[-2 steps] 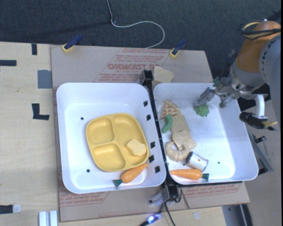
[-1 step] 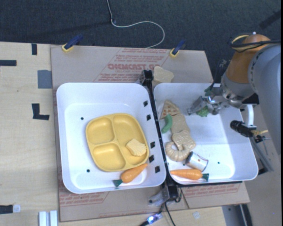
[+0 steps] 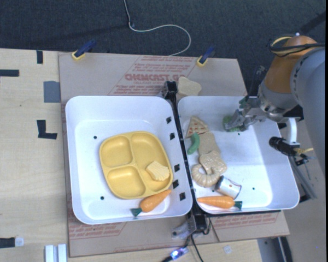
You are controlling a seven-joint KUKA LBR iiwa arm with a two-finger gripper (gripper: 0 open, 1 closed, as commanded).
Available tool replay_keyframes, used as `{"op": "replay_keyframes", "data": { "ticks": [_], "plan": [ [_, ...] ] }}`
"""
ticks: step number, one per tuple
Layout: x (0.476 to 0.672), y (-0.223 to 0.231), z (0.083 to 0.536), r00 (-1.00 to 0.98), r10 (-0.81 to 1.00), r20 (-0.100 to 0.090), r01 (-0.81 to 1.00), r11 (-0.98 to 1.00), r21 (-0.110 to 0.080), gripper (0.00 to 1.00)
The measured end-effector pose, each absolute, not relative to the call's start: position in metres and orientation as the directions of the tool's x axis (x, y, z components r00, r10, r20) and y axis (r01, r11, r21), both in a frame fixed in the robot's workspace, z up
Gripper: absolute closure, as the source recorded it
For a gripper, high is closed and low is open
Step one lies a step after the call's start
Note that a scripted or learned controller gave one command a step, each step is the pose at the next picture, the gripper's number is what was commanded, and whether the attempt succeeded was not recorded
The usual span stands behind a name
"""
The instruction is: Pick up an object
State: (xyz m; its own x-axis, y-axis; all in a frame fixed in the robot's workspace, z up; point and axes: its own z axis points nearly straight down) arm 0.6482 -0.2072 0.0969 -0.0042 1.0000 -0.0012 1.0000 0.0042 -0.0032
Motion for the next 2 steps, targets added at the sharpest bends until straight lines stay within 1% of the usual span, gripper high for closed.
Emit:
{"op": "replay_keyframes", "data": {
  "ticks": [1,2],
  "plan": [
    [0.650,-0.197,0.146,-0.002,1.000,0.000,1.000,0.002,0.003,1.00],
    [0.642,-0.192,0.196,-0.002,1.000,-0.001,1.000,0.002,0.004,1.00]
  ]
}}
